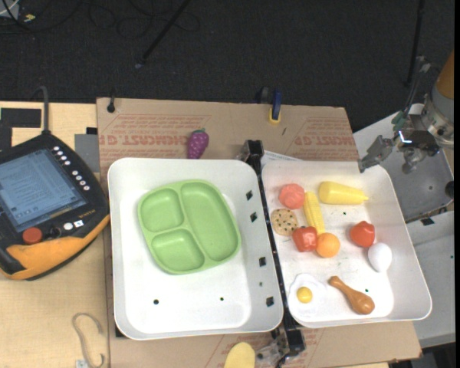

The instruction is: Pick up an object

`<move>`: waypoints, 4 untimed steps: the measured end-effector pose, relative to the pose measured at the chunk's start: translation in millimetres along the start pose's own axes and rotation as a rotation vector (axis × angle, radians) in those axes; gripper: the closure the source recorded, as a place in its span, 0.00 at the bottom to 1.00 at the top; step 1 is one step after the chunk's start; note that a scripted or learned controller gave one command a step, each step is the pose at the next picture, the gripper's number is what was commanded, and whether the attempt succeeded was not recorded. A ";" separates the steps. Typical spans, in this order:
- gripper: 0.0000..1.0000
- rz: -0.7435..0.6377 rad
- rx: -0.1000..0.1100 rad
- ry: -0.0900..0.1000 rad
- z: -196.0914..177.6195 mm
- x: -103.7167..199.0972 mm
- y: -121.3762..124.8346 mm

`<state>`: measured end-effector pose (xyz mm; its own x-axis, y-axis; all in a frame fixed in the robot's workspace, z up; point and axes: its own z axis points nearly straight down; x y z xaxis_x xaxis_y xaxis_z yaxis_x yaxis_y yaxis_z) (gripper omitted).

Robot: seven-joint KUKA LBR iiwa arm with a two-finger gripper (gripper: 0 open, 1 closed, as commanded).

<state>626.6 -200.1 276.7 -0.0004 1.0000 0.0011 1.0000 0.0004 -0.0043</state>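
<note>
The right bin [414, 282] holds several toy foods: a pink peach [292, 195], a yellow corn cob [314, 211], a yellow wedge [341, 193], a cookie [284, 221], a red pepper [305, 238], an orange [328, 244], a red tomato [361, 234], a white egg [379, 257], a fried egg [304, 292] and a drumstick [351, 295]. My gripper [389, 158] hangs above the bin's far right corner, open, with nothing between its fingers. It is clear of all the toys.
The left bin [130, 282] holds a green divided plate [189, 226]. Purple grapes [198, 142] lie on the cardboard behind it. A yellow toy [240, 355] sits at the front edge. A teach pendant [38, 198] rests at the left.
</note>
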 end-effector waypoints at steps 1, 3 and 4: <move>0.00 0.000 -0.004 -0.001 -1.9 -0.1 0.8; 0.00 -0.001 0.001 0.000 87.8 -0.6 4.3; 0.00 -0.002 0.003 0.002 146.8 8.3 -3.7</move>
<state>622.3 -191.7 129.9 -0.0026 1.0000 0.0027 1.0000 0.0026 -0.0075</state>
